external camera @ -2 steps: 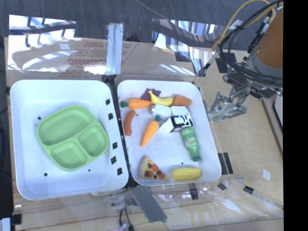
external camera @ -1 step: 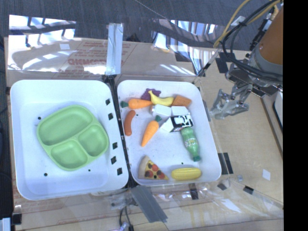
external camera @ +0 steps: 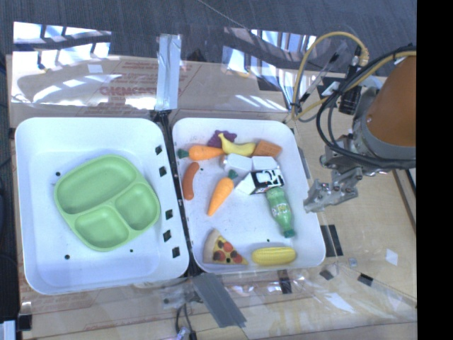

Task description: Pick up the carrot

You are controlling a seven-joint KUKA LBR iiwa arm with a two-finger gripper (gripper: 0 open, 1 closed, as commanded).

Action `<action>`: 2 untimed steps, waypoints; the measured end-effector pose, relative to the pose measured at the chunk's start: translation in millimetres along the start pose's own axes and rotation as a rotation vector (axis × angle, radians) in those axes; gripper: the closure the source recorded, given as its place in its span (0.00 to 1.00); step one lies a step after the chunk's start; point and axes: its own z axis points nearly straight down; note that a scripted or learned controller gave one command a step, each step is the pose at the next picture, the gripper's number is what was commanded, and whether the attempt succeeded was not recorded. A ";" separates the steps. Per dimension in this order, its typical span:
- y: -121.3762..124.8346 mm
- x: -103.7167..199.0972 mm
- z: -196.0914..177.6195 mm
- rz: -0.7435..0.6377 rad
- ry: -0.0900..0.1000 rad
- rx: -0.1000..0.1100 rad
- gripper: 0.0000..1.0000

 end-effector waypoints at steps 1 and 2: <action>-1.5 -2.9 -10.8 -0.008 0.000 0.002 1.00; -2.6 -5.4 -20.8 -0.014 -0.001 0.003 1.00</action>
